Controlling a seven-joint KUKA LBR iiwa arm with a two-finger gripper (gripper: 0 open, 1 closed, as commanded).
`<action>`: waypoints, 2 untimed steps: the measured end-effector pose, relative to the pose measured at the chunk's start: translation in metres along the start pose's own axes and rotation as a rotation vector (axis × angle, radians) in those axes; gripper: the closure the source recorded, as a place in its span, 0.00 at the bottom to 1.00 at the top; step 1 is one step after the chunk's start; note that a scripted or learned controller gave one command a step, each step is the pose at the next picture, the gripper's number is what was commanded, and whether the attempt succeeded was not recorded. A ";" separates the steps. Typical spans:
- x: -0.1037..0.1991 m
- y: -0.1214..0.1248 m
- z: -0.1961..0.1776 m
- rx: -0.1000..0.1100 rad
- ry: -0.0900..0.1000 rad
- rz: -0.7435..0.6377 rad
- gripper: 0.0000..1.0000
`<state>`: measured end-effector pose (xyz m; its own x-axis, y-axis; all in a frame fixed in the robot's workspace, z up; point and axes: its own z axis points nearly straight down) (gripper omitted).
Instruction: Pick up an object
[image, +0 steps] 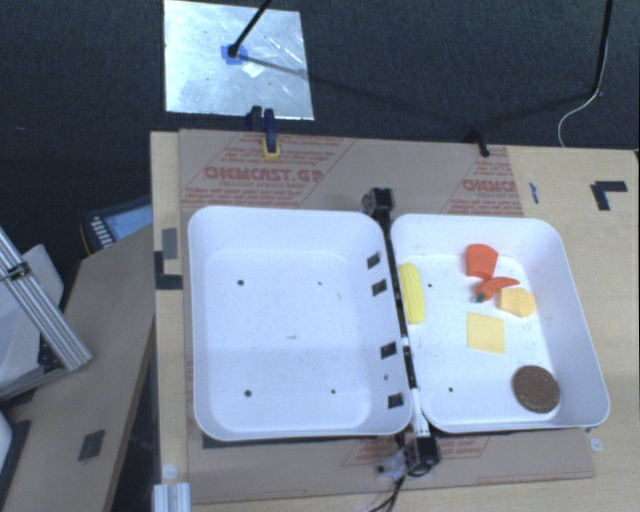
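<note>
5 toy foods lie in the right bin (575, 300): corn cob (411, 292), orange piece (481, 260), carrot (494, 288), cheese slice (487, 333), brown cookie (536, 388). None is lifted; the gripper's state cannot be told, so picking remains entirely undone.

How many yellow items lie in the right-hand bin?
2: a long yellow corn-like piece lies against the bin's left wall, and a flat pale yellow square lies near the middle. The small wedge beside the orange pieces looks more orange-yellow.
</note>
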<state>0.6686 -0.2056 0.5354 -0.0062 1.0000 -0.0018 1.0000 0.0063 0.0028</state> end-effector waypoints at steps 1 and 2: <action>0.000 0.000 0.000 0.000 0.000 0.000 1.00; 0.000 0.000 0.000 0.000 0.000 0.000 1.00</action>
<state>0.6686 -0.2057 0.5354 -0.0063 1.0000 -0.0019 1.0000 0.0063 0.0027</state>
